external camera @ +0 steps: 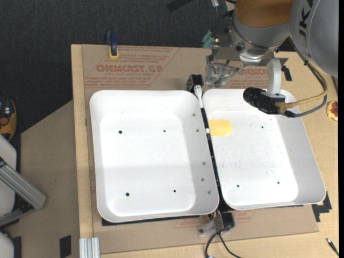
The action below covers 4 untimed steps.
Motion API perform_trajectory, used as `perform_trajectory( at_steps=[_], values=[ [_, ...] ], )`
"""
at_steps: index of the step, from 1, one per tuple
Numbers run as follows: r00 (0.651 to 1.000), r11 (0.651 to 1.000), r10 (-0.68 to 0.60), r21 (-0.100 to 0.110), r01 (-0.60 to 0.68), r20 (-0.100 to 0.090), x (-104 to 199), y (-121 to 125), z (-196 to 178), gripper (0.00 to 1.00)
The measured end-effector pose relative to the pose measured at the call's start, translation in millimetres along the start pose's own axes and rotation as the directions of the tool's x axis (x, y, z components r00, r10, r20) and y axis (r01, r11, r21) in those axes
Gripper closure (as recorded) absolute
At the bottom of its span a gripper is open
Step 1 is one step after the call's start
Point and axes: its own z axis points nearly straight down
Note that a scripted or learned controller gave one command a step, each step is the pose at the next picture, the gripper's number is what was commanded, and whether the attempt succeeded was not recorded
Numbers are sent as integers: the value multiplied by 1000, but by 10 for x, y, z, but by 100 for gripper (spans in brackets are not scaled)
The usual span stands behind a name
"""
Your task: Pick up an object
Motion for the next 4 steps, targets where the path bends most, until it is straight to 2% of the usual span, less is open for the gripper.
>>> perform_trajectory(
  at_steps=[1, 2, 3, 4],
  values=[
    [1000, 1000, -15, 14, 15, -4, 491, 278, 829, 100],
    [1000, 1000, -25, 1, 25, -10, 1650, -152, 364, 100],
    [1000, 1000, -11, 1, 11, -5, 1274, -99, -64, 100],
    [1000, 1000, -15, 14, 15, -3, 1580, -92, 575, 100]
  ],
)
